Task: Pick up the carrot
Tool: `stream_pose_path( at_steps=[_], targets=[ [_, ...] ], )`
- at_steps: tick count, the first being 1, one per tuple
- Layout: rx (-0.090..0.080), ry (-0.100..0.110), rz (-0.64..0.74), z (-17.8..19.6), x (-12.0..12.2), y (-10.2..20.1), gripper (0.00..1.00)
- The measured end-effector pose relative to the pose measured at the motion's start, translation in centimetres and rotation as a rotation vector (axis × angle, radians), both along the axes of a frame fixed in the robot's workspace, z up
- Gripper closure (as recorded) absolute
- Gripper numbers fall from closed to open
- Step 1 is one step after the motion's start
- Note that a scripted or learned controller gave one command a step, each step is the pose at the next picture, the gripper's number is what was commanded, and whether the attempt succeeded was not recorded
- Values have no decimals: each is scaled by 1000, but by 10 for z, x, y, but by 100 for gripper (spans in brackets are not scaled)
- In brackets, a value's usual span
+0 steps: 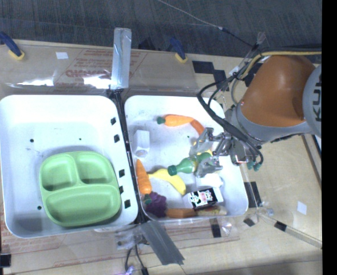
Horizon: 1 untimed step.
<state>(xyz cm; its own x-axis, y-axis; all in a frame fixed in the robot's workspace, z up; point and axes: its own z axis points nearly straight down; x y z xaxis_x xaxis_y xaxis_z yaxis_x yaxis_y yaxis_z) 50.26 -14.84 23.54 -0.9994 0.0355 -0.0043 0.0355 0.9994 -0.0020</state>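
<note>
Two shallow white plastic bins [19, 153] are sitting on a pale wooden bench [282, 199] over dark carpet [54, 7]; the metal two-finger gripper [205, 153] is hovering spread above a green plastic bottle [182, 166], near the long orange carrot [179, 120].

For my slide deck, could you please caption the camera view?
Gripper over the green bottle in the right bin; a carrot lies near the bin's far wall.
</note>
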Motion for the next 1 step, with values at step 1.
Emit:
stream_pose_path(
  at_steps=[1],
  targets=[
    [-1,2,94,16,-21,-62,100]
  ],
)
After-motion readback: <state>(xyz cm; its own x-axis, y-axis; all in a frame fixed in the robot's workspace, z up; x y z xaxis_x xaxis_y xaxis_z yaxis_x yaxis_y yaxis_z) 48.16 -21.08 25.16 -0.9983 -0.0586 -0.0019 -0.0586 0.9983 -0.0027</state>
